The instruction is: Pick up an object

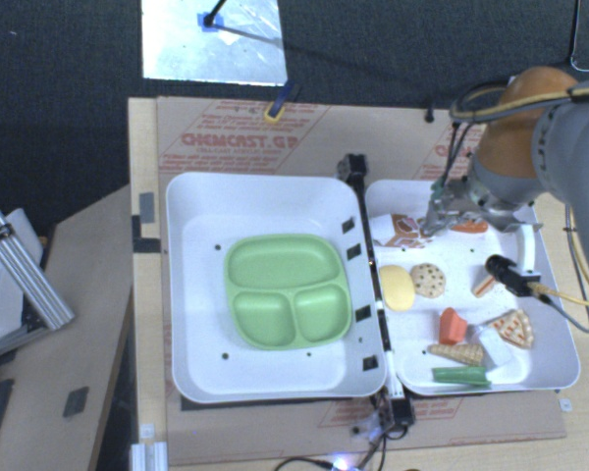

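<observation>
My gripper [434,220] reaches down into the far part of the right bin [560,361]. Its tip stands between a brown-and-white flat piece [402,231] on its left and a red flat piece [469,228] on its right. Further forward lie a yellow round piece [397,287], a cookie [429,280] and a small hot dog [484,285]. Near the front of the bin are a red chunk [452,325], a pizza slice [512,329], a waffle-like piece [456,353] and a green bean [461,376].
The left bin [196,224] holds a green compartment tray [285,290]. A black cylinder with a yellow cable [510,276] juts over the right bin's right side. The grey arm [560,145] spans the far right corner.
</observation>
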Tool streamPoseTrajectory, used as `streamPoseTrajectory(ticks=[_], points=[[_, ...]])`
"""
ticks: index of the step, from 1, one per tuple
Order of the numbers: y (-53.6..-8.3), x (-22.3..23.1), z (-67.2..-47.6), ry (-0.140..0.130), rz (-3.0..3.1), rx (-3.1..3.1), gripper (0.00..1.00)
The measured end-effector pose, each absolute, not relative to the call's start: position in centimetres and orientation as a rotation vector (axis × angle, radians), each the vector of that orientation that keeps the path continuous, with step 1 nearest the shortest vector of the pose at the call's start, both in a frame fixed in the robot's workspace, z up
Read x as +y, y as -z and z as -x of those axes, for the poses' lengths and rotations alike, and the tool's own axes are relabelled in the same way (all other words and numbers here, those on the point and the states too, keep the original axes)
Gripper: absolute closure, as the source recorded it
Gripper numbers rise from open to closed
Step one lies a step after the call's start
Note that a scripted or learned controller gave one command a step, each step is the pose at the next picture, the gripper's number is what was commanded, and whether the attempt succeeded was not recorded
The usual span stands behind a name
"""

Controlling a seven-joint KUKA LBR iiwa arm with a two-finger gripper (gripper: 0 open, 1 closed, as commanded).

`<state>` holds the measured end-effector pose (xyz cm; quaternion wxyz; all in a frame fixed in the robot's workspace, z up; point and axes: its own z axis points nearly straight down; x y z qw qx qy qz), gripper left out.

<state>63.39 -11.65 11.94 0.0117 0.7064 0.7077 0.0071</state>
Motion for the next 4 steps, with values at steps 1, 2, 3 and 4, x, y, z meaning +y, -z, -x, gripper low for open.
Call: streamPoseTrajectory(ticks=[1, 2, 3, 4], points=[[-18.3, -11.5, -63.2, -0.005, -2.213, 2.223, 1.0], [-22.7, -11.5, -63.3, -0.005, -2.212, 2.225, 1.0], [-23.6, -6.4, -61.4, -0.004, -2.211, 2.232, 1.0], [-22.6, -0.9, -59.0, 0.0, -2.213, 2.234, 1.0]])
